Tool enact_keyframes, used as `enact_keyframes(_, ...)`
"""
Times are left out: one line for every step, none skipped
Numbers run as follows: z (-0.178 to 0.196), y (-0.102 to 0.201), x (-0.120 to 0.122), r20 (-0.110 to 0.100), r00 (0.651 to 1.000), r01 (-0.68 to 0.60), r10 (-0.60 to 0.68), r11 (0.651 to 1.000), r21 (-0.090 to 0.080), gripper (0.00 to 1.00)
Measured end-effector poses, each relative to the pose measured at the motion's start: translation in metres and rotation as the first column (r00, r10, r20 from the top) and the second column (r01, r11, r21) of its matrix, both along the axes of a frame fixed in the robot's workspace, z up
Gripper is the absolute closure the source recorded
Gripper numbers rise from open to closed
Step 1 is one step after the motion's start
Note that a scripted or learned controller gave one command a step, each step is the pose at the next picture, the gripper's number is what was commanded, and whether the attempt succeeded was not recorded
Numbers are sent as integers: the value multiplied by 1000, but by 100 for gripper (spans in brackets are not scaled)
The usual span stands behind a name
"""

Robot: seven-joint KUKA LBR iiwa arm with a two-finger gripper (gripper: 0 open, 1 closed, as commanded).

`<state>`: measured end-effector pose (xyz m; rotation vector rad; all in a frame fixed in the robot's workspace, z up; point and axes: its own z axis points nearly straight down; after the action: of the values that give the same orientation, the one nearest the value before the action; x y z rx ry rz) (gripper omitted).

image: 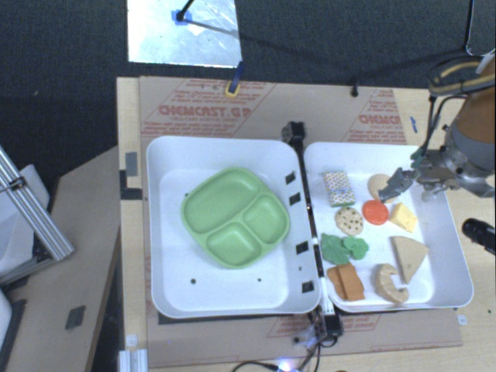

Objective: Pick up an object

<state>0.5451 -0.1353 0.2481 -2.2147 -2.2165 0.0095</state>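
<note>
Gripper [397, 186], on the grey arm with the orange band, is seen low over the right bin [457, 273], near that bin's far right part. Whether it is released or clenched cannot be told; nothing is seen gripped in it.

Items listed by place relative to the gripper:
- Tan round piece [377, 183]: just beside it on the left, partly covered by it.
- Red disc [375, 212]: just below it, close to the tip.
- Yellow cheese cube [404, 218]: just below, a little to the right.
- Patterned cracker [338, 187]: farther left.
- Spotted cookie [349, 222]: below left.
- Green broccoli piece [344, 247]: farther below left.
- Orange slab [346, 282]: well below, at the bin's near left corner.
- Pale wedge [408, 256] and curved tan piece [390, 284]: well below.
- Green divided plate [235, 217]: far left, held in the left bin [167, 285].
</note>
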Motion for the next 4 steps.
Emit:
enact_keyframes(6,0,2,12,1000,-2,2,1000,-2,0)
enact_keyframes(-37,1,-3,9,1000,0,1,1000,-1,0)
enact_keyframes(-98,6,1,7,1000,-1,1,1000,0,0)
enact_keyframes(-141,8,4,7,1000,0,0,1000,0,0)
